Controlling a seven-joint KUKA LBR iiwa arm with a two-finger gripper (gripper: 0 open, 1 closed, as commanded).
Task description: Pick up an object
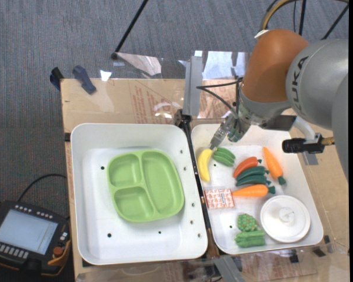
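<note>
While "KUKA" marks the arm (317,75), its fingers (226,135) hover above the banana (205,163).

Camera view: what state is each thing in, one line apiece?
gripper: hanging above the banana, holding nothing.
banana: lying flat in the right bin.
green divided plate: right side up in the left bin.
white lid: flat, knob up.
carrots: lying loose, ungrasped.

You can read part of the maker's name, the letters "UKA", in dark print on the grey arm (317,69) at two o'clock. The small packet (219,198) in the right bin (313,210) carries print too fine to read.
</note>
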